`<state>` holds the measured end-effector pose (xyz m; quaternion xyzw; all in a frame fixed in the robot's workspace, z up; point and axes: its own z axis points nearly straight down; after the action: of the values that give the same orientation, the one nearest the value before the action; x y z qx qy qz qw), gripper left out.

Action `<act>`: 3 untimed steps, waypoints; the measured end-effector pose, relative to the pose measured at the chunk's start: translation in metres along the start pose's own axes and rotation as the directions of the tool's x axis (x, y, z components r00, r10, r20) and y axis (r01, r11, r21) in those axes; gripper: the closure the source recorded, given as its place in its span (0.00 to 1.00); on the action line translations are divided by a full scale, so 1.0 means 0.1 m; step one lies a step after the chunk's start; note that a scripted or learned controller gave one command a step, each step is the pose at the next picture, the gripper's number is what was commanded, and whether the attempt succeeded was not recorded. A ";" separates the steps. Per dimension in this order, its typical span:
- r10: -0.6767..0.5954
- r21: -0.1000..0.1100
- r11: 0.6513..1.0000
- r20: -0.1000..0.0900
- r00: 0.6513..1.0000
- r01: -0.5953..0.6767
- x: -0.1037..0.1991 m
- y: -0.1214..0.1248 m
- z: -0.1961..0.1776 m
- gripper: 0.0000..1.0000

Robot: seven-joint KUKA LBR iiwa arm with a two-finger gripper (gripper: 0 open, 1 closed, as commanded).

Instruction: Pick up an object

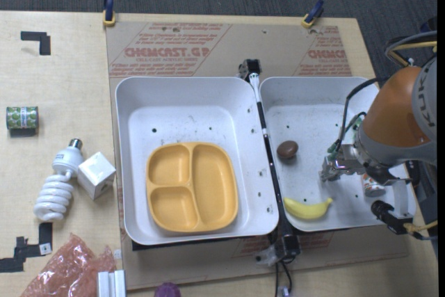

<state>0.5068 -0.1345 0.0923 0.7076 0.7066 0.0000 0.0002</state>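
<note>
Arm (pixel 400 115): reaching in over the right bin (pixel 306 97), its orange band sitting above the wrist.
Claw (pixel 335 169): hanging low over the bin floor, nothing showing between its tips; whether it is wide or narrow cannot be told at this angle.
Banana (pixel 308 207): lying just below and to the left of the claw, near the bin's front wall; apart from the tips, likely the nearest candidate for the pick.
Brown round object (pixel 287 149): resting to the left of the claw and slightly above it, well clear of the tips.
Yellow divided tray (pixel 192 186): sitting far left of the claw in the left bin (pixel 139 122), taking up much of that floor.
Spiral bulb (pixel 58 183): lying on the bench (pixel 62 80) beyond the bins, out of the claw's working area.
Progress: judging by the gap, the grasp is not yet being made.
</note>
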 end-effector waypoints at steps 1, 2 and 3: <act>-0.001 -0.002 1.000 0.001 1.000 0.001 -0.83 0.58 -0.56 0.00; -0.003 0.000 1.000 0.000 1.000 0.003 -0.47 0.44 0.00 0.00; -0.003 -0.002 1.000 0.002 1.000 0.003 -0.48 0.45 -0.10 1.00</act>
<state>0.5515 -0.1823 0.1026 0.7067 0.7075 0.0002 0.0016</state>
